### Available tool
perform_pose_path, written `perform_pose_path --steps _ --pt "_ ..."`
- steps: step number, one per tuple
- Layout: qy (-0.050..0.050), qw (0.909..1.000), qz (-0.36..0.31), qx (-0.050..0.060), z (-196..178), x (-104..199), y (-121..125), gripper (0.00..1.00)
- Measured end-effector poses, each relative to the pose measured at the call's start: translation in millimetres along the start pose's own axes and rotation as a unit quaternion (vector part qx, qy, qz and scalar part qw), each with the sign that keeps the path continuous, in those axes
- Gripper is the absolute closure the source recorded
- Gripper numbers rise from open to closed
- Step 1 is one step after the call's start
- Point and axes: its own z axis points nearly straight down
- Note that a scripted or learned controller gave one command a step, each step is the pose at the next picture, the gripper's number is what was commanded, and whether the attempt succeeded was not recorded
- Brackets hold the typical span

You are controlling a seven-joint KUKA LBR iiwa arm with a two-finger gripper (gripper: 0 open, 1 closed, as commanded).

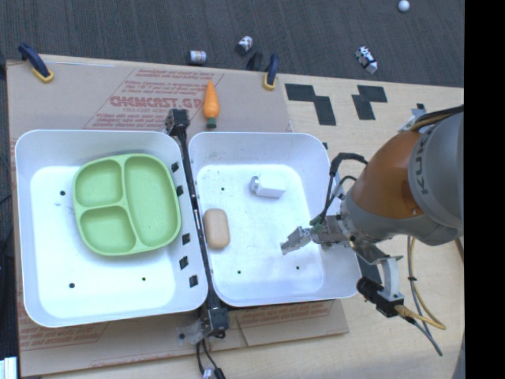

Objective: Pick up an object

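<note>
An orange carrot toy (pixel 210 101) lies on cardboard (pixel 118 101) behind the bins.

Floor (pixel 118 14): dark grey carpet with a fine ribbed weave, along the top of the view. Small loose items lie on it: a metallic cylinder (pixel 197 56), a second small metal piece (pixel 245 44), a black-and-white bit (pixel 365 57), and a white ball (pixel 404 6).
Counter (pixel 371 133): pale wood-toned board with black angular markings (pixel 335 101) near its far edge.
Cardboard sheet (pixel 150 97): tan, printed in red lettering, fixed by blue-and-yellow clamps (pixel 35 61).
Light: even and diffuse, with soft shadows.
</note>
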Motion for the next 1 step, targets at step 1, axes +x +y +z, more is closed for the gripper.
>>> perform_pose_path --steps 1 --pt "0.0 1.0 -0.001 -0.001 22.3 7.1 80.2 0.0"
